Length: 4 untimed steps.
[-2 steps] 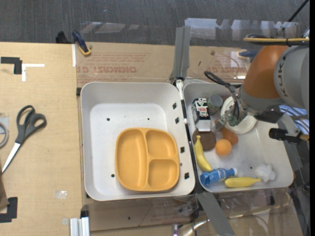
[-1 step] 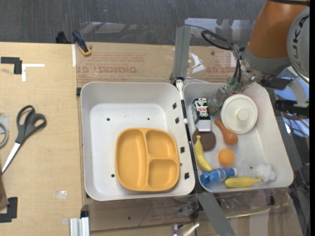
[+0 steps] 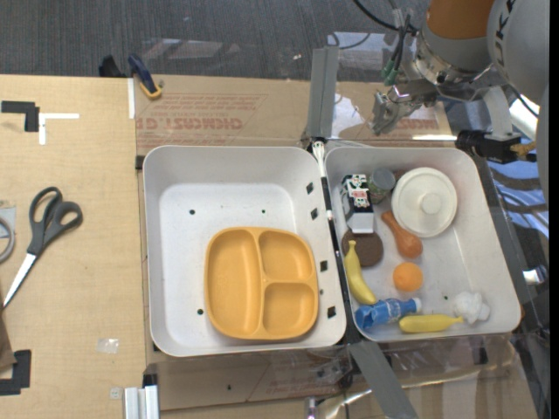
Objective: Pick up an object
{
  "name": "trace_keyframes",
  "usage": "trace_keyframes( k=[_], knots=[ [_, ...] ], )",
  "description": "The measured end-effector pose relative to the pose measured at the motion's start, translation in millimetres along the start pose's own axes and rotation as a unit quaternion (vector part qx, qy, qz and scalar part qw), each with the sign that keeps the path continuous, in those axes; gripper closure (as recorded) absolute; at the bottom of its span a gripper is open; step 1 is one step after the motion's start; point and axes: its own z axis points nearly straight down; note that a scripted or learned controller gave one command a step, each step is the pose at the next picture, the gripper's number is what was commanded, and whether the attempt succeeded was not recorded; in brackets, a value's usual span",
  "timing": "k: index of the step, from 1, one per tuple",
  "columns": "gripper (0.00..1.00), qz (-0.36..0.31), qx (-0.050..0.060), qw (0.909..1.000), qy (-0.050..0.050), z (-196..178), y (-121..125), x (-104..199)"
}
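Note:
My gripper (image 3: pixel 384 116) hangs above the cardboard just behind the back rim of the right bin (image 3: pixel 493 234), with nothing seen in it. In that bin lie a white round bowl (image 3: pixel 424 201), an orange drumstick-shaped toy (image 3: pixel 403 236), an orange ball (image 3: pixel 407 277), a yellow banana (image 3: pixel 355 273), a brown round piece (image 3: pixel 368 249), a crushed blue bottle (image 3: pixel 384 312), a second yellow banana (image 3: pixel 428 323), a white lump (image 3: pixel 469 305) and a small black-and-white box (image 3: pixel 355 192). The left bin (image 3: pixel 175 199) holds a yellow divided plate (image 3: pixel 261 282).
Scissors (image 3: pixel 44 225) lie on the wooden bench at the left. A blue and yellow clamp (image 3: pixel 144 75) sits behind the left bin. A grey upright post (image 3: pixel 321 94) stands between the bins at the back. Cables hang by the arm's wrist (image 3: pixel 393 16).

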Motion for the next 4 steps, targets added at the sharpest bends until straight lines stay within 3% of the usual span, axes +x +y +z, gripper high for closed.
trace_keyframes(
  k=[1,2,3,4],
  knots=[
    [1.0,0.039,0.001,0.9992,0.0,-88,-12,-53],
    [1.0,0.106,0.002,0.9943,0.001,-67,0,-1],
    [1.0,0.179,0.002,0.9838,0.0,-75,16,68],
    [1.0,0.168,0.001,0.9858,0.0,-106,10,43]
  ],
)
